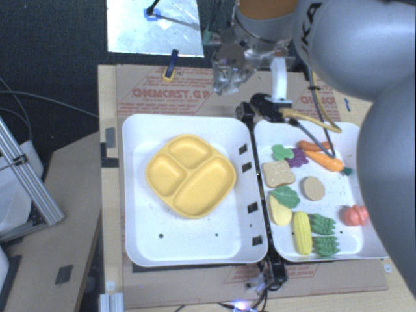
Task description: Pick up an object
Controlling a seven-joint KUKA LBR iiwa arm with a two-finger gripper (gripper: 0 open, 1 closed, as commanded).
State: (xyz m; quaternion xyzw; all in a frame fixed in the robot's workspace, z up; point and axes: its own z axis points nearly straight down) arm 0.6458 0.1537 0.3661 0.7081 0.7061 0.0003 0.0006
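My gripper [227, 82] hangs above the cardboard behind the far edge of the left bin [140, 239], with nothing visible between its fingers. The right bin [351, 249] holds toy food: a carrot [321, 159], purple grapes [298, 157], a green leaf [282, 152], a bread slice [278, 173], a round biscuit [313, 188], a yellow piece [281, 212] under another leaf [286, 197], a corn cob [301, 233], green beans [324, 234] and a tomato [354, 216]. A yellow divided plate [190, 175] lies in the left bin.
The large grey arm [364, 38] covers the upper right and overhangs the right bin's right side. Black clips [247, 168] line the seam between the bins. A blue and yellow tool [171, 67] lies on the cardboard behind the left bin.
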